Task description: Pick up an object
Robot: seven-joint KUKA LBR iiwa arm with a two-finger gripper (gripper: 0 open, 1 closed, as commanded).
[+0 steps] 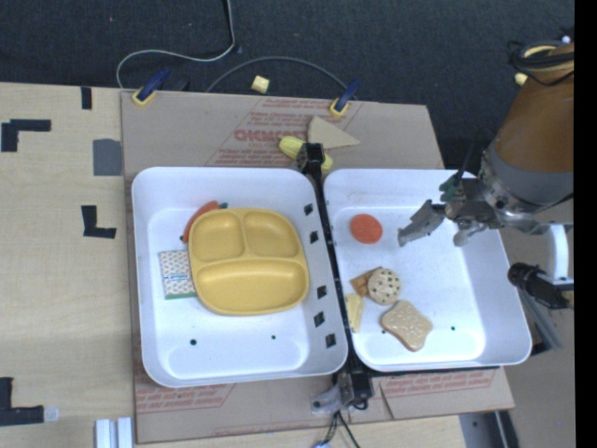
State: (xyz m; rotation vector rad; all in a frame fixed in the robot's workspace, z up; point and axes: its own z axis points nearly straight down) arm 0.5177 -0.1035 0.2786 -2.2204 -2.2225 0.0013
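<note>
Camera view: the pincer (pixel 446 228) hangs over the right bin (pixel 466 343) with its two fingers spread and nothing between them. An orange disc (pixel 367 229) lies just beside the left fingertip, while a round cookie (pixel 382 286) and a slice of toast (pixel 407 326) sit nearer the front, close together. A yellow wedge (pixel 354 310) lies against the divider. In the left bin (pixel 149 250), a yellow tray (pixel 249 260) covers most of the floor, with a small card (pixel 174 273) tucked at its edge.

The disc looks flat and low; a descent could slide the fingers over it or push it toward the wall. Aiming at the cookie risks catching the toast too.
</note>
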